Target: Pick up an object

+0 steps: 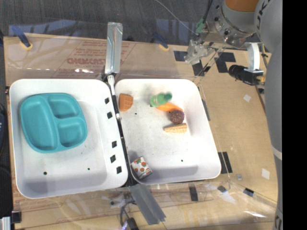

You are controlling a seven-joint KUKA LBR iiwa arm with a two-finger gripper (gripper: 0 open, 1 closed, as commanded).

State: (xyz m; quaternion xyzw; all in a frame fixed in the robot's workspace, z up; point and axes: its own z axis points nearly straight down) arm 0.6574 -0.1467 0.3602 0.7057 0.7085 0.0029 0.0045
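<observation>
The right bin holds several small items. An orange-brown wedge lies by its left wall. Near the middle sit a green toy, an orange carrot-like piece, a dark maroon round piece and a tan wafer-like bar. A small white cup with red and green print lies tipped in the near left corner. My gripper hangs above the bench just beyond the bin's far right corner, apart from all the items.
In the left bin rests a teal divided tray. A metal strip stands behind the seam between the bins. Black tape marks dot the cardboard-covered bench to the right.
</observation>
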